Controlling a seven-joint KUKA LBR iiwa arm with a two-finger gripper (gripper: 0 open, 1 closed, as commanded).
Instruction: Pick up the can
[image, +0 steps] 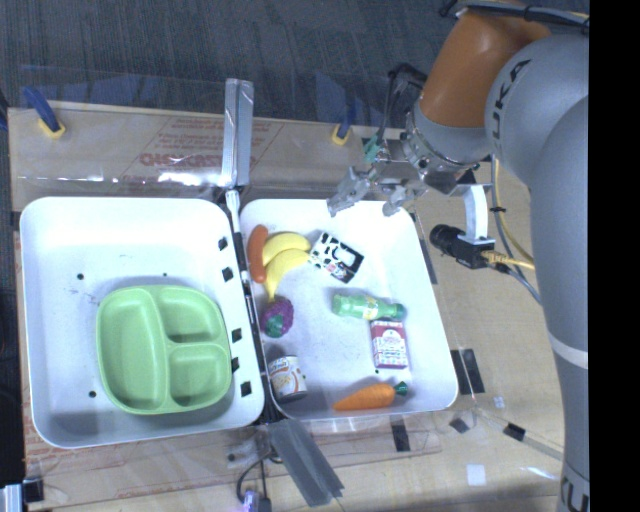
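Observation:
A small can (287, 378) with a silver lid and an orange-and-white label stands upright in the near left corner of the right bin (425, 300). My gripper (369, 197) hangs open above the far rim of that bin, with nothing between its two fingers. It is well away from the can, on the opposite side of the bin. The grey arm with its orange band reaches in from the upper right.
In the right bin lie bananas (281, 258), an orange piece (257, 250), a purple fruit (277, 316), a black-and-white box (335, 257), a green bottle (367, 306), a red carton (389, 347) and a carrot (368, 397). The left bin (50, 260) holds a green divided plate (164, 348).

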